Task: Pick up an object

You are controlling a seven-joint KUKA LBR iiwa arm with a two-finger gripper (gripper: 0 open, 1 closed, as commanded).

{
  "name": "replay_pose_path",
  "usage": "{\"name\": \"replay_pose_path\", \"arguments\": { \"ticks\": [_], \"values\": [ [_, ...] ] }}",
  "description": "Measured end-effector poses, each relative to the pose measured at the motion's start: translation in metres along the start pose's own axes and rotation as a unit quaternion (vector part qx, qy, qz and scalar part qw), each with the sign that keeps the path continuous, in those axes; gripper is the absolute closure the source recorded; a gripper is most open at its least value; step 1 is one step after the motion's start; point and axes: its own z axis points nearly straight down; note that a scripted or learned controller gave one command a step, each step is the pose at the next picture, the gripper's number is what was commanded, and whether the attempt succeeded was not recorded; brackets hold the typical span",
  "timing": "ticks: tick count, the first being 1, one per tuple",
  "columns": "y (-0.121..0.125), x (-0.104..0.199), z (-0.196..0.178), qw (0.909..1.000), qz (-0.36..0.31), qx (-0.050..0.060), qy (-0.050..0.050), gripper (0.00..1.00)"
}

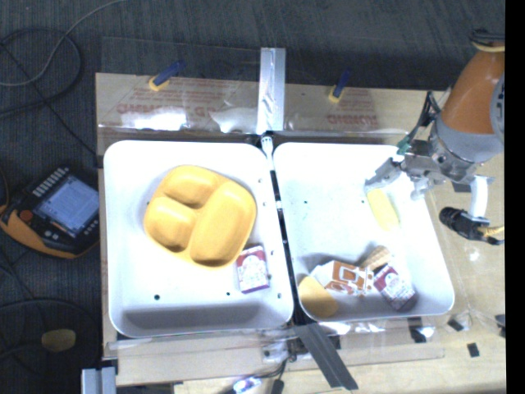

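the grey two-finger gripper (399, 176) hangs over the right white bin (328, 179), its fingers apart around nothing, just above a pale yellow flat block (383, 208). a big yellow lumpy plastic shape (199, 213) sits in the left white bin (131, 302).

No writing can be read with certainty. Faint red print runs across the clear plastic sheet (246, 105) along the bench's far edge, too blurred to make out. The small red-and-white packet (253, 269) near the left bin's near right corner and the packets (369, 281) by the right bin's near edge carry printing, also illegible.
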Motion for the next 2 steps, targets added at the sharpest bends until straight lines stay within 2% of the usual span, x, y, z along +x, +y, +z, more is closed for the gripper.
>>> {"name": "replay_pose_path", "arguments": {
  "ticks": [1, 2],
  "values": [
    [0.027, 0.012, 0.098, 0.9992, -0.04, -0.004, -0.001, 0.0],
    [0.028, 0.013, 0.087, 0.9992, -0.04, -0.005, 0.0, 1.0]
  ]
}}
